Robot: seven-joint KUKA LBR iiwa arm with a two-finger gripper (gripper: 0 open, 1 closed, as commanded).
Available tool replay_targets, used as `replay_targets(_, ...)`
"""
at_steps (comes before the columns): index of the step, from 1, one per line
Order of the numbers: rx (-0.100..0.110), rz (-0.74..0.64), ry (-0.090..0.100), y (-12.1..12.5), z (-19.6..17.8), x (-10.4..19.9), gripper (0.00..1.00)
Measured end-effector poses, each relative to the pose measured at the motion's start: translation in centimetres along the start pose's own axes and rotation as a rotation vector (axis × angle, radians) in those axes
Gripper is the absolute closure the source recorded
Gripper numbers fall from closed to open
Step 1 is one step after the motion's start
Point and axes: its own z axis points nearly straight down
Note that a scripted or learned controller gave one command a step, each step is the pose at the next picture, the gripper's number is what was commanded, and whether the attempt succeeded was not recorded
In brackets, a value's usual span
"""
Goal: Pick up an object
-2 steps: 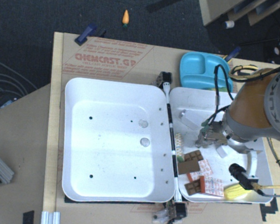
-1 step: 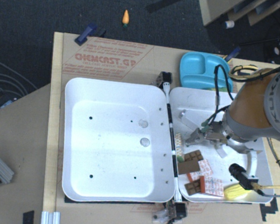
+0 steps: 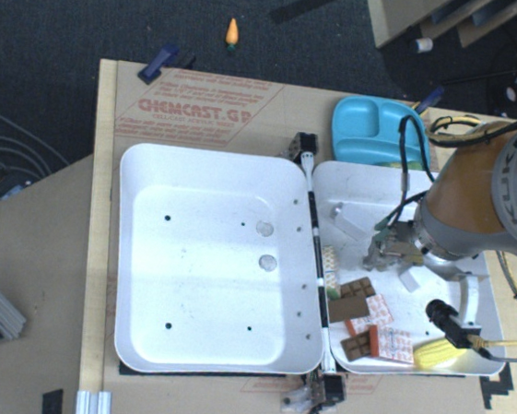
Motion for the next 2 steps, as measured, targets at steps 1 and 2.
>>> replay_targets(1,0.000,0.000,0.000,0.0,0.0,0.0,0.00)
replay_targets(2,0.010,-0.004,0.003,4.8,3.3,0.2,0.00)
